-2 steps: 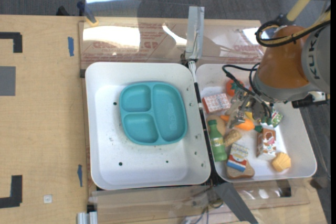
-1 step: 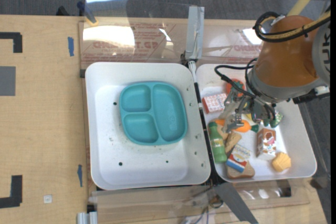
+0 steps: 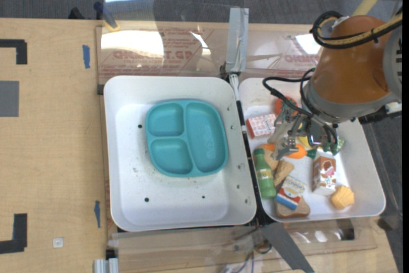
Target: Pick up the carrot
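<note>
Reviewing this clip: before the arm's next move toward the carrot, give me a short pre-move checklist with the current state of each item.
1. Carrot located in the right bin: ok, an orange piece lies near the bin's middle.
2. Gripper positioned over the carrot: ok, it hangs right above the orange piece.
3. Carrot between the fingers: cannot tell, the gripper body hides the contact.
4. Room around the carrot: not ok, the green bottle and a cracker-like piece lie close beside it.
5. Arm's cables free of the bin's items: cannot tell.
6. Teal plate in the left bin out of the way: ok.
</note>
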Action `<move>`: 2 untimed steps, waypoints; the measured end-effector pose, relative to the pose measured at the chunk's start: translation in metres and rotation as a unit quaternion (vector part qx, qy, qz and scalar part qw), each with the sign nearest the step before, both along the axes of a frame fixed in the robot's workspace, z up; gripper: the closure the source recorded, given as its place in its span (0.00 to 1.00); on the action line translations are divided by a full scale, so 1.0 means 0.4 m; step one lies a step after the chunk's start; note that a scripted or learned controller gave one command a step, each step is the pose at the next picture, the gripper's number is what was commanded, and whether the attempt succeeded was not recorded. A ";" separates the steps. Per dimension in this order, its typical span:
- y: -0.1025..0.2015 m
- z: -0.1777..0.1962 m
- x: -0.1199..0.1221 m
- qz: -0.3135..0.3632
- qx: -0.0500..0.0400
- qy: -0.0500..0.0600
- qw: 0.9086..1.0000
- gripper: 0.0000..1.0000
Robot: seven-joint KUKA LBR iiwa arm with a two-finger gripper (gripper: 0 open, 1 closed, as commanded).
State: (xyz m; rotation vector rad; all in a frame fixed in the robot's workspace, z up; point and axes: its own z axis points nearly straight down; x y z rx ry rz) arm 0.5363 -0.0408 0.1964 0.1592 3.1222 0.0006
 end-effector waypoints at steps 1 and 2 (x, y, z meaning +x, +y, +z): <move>0.001 -0.001 0.000 0.000 0.000 0.001 1.000 0.00; -0.141 -0.250 0.033 -0.046 0.001 0.003 0.999 0.00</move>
